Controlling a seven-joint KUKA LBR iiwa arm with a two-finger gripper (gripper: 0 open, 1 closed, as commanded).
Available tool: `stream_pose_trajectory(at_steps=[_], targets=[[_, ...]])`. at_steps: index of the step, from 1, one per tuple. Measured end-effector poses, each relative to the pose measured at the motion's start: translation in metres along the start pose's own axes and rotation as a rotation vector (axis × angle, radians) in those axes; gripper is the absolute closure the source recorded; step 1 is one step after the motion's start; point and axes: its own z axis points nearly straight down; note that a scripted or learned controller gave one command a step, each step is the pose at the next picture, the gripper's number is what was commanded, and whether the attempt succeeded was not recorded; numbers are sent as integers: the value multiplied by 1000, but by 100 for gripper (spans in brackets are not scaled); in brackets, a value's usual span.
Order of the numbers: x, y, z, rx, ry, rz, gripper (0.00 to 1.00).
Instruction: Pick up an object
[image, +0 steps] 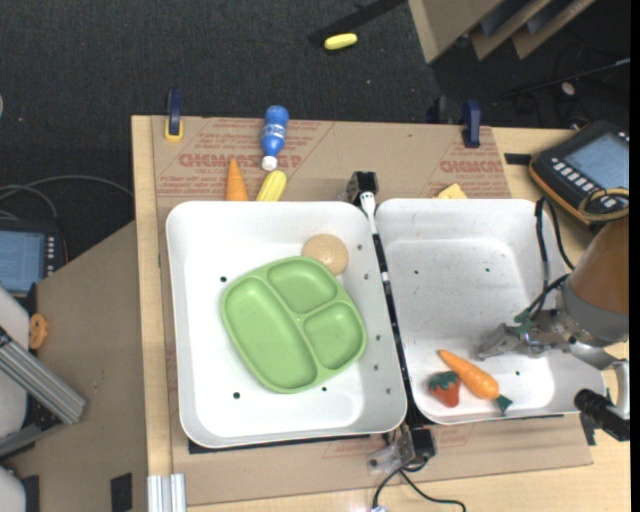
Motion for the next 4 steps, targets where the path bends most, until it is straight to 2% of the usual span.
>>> stream_pose_trajectory(at_steps=[1,2,3,4], targets=[[91,92,-1,-14,2,-20,0],[66,-7,1,2,0,-2,0],[68,-3,0,-6,-1,-7,0],[-38,16,-41,-12,-7,-2,0]])
